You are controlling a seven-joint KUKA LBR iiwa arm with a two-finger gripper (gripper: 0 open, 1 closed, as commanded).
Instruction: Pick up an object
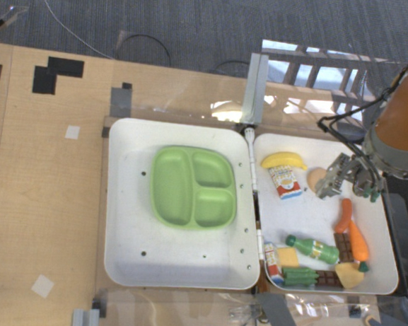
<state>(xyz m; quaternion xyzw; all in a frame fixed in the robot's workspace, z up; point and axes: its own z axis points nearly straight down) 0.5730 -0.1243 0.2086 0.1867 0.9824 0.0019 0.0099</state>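
Here: one banana (284, 159), one green bottle (313, 249), two carrots (352, 230).

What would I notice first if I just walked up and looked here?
Probably the big green divided plate, alone in the left white bin. Next, the right bin, with its toy food: a yellow banana near the top, an orange carrot and a green bottle lower down, the claw hovering above.

red-and-white carton (285, 181), printed label too small to read
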